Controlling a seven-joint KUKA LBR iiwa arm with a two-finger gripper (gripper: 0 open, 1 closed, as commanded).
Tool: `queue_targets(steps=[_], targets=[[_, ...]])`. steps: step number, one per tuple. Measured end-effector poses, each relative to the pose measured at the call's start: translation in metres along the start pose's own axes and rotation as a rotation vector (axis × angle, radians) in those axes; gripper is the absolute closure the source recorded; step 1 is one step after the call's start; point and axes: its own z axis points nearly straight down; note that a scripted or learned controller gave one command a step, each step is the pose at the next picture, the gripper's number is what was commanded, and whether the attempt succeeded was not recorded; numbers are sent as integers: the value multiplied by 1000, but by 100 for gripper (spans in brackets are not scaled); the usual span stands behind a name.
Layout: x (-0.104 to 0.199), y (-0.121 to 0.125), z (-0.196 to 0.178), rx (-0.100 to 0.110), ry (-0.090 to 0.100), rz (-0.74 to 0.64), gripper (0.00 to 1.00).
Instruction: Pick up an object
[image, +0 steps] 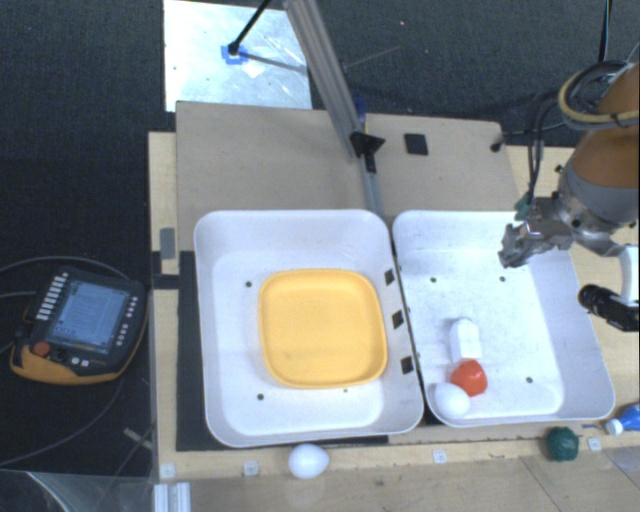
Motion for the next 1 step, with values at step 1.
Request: queue_targets(steps=[1], targets=[[47, -6, 11, 5, 1, -3, 100]])
